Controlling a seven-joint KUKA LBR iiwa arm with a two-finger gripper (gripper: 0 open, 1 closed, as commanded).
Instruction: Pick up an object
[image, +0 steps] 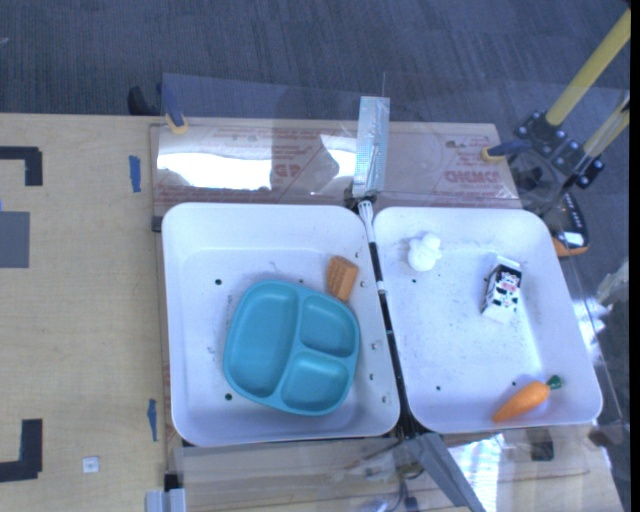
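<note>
Objects for picking are spread over two shallow white bins set side by side on a pale wooden tabletop. The left bin is largely taken up by a blue divided plate, which is laid flat with its three compartments facing up. A small orange-brown piece is seen at the plate's upper right rim, touching or just overlapping it, close to the wall shared with the neighbouring bin.

Three smaller items are held in the right bin, all well apart from one another. A white lumpy object is placed near the bin's upper left corner. A black-and-white carton is found to its right, toward the bin's right wall. An orange toy carrot with a green top is laid on its side, tilted, near the lower right corner.

Behind the bins a clear plastic sheet is laid across the tabletop, with glare on it. Yellow rods on a dark bracket are seen at the upper right, outside the bins. Blue tape strips are stuck to the tabletop left of the bins.

Neither the arm's pose nor the state of the gripper, released or clenched, can be told from this view.
</note>
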